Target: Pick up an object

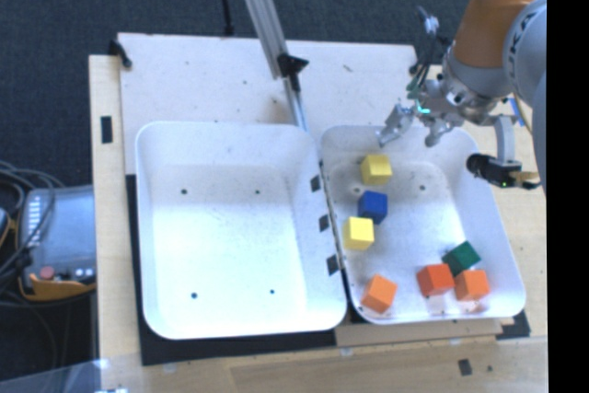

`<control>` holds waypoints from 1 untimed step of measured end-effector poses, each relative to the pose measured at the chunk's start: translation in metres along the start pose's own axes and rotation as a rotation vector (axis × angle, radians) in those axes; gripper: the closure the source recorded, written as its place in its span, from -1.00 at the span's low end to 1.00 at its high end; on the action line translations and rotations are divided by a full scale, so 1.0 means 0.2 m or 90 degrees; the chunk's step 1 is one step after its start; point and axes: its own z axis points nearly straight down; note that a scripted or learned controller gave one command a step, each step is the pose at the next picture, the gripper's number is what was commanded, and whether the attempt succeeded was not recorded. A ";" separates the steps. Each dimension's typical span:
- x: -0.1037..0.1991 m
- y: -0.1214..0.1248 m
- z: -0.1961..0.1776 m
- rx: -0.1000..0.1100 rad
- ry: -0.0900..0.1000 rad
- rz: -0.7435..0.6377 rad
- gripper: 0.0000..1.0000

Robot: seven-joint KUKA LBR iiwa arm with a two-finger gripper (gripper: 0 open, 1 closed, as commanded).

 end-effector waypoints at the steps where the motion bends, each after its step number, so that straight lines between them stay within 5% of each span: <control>1: 0.00 0.00 -0.02 -0.003 -0.002 -0.002 -1.00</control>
